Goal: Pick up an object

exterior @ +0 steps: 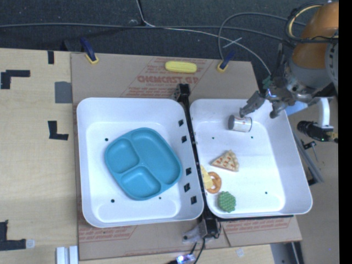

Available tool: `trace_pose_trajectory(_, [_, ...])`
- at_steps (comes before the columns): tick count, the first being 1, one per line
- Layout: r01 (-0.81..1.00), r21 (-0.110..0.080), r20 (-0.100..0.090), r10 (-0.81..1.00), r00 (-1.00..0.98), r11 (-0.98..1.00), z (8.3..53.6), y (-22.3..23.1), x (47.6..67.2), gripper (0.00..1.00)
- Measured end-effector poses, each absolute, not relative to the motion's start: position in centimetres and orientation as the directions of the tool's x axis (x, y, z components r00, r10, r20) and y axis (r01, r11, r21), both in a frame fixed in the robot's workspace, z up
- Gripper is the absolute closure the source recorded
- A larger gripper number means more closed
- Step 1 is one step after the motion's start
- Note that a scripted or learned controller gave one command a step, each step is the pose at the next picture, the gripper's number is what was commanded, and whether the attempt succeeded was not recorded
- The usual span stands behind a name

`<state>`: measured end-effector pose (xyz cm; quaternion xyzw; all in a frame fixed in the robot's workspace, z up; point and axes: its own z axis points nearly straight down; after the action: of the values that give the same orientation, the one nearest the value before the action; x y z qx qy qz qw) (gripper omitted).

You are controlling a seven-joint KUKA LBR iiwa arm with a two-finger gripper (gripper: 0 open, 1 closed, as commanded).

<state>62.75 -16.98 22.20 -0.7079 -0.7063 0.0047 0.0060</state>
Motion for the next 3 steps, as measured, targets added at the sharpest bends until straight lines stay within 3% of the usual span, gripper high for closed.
trace_pose_trajectory(1, [1.0,-0.001,0.0,1.0,-0.001,0.001,23.1,-16.9,63.0,0.0])
trace_pose_trajectory(3, [1.0,-0.006,-0.001,1.0,-0.001,0.001,10.8,-17.4,62.2,0.0])
